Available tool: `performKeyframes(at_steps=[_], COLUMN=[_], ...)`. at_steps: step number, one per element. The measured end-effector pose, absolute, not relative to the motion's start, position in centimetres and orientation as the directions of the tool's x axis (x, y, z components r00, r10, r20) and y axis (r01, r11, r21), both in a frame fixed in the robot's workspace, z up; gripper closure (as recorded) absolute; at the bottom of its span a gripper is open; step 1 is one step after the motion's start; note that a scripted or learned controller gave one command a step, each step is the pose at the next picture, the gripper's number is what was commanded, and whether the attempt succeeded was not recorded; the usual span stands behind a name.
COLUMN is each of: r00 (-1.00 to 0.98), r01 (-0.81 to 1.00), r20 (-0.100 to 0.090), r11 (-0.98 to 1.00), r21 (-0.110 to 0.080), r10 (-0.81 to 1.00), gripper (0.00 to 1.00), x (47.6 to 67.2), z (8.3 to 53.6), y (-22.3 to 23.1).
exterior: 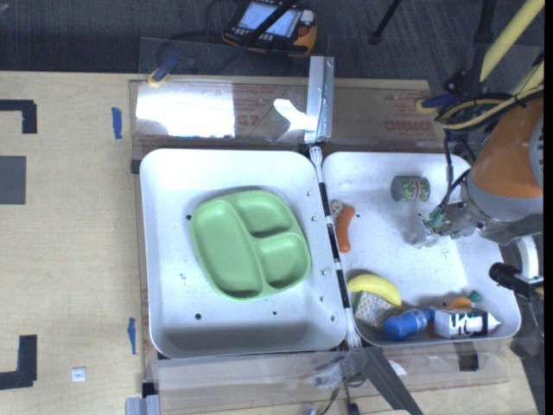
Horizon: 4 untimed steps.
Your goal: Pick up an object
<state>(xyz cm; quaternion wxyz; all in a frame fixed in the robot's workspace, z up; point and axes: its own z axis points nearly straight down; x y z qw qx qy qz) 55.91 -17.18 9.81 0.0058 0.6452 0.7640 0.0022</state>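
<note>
The gripper point(425, 234) is being held low over the right bin point(380, 184), just below a small can point(409, 188); whether the fingers are open cannot be told. A carrot point(345, 226), banana point(375, 287) and bottles point(436, 322) are lying nearby. A green tray point(251, 244) is sitting in the left bin point(168, 258).

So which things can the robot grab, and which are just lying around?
For the job:
gripper
can
carrot
banana
blue bottle
white bottle

Just lying about:
green divided plate in the left bin
handheld controller beyond the bench
blue tape
</note>
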Motion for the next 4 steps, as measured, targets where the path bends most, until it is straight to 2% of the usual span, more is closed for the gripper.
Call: performKeyframes(at_steps=[1, 2, 3, 4], r00=[-0.099, -0.104, -0.233, -0.483], r01=[0.995, 0.995, 0.973, 0.875], r20=[-0.002, -0.005, -0.002, -0.001], r11=[0.099, 0.104, 0.233, 0.483], r21=[0.003, 0.007, 0.001, 0.001], r10=[0.995, 0.995, 0.973, 0.875], gripper=[1.00, 1.00, 1.00, 1.00], x=[66.6, 66.8, 66.7, 66.8], z=[18.6, 19.7, 20.8, 20.1], y=[-19.6, -19.4, -17.0, -16.4])
